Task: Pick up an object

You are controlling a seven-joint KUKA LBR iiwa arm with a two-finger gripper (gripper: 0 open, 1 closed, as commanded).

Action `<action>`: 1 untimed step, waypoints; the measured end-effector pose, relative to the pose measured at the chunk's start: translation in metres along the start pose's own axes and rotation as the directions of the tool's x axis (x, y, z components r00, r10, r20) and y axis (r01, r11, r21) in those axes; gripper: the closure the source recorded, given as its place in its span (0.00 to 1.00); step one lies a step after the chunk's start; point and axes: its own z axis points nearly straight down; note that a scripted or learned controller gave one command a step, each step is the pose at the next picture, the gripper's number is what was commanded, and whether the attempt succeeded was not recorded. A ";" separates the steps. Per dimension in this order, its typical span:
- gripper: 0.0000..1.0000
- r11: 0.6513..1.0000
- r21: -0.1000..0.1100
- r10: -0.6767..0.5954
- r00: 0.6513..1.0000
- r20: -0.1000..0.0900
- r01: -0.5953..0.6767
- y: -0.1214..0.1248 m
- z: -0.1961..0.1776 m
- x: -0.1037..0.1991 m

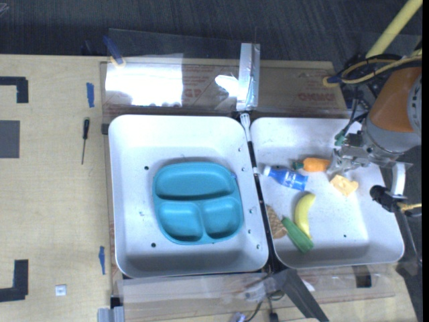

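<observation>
Fingers [343, 162] apart above r. bin [383, 245] cheese [345, 186]

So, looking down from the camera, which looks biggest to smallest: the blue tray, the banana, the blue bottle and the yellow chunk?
1. Blue tray, by far.
2. Banana and blue bottle look about alike, so I won't rank them.
3. Yellow chunk, smallest.

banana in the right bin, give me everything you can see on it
The banana is small, yellow and smooth, and looks like a plastic toy. It lies flat on the floor of the right bin, near the front, curved, its long axis running roughly front to back. Its lower end meets or overlaps a green object; whether they touch is unclear. The gripper is apart from it, farther back, near a pale yellow piece.
</observation>
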 end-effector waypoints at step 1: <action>1.00 0.997 0.002 0.075 0.997 -0.001 -0.075 -0.024 0.011 0.083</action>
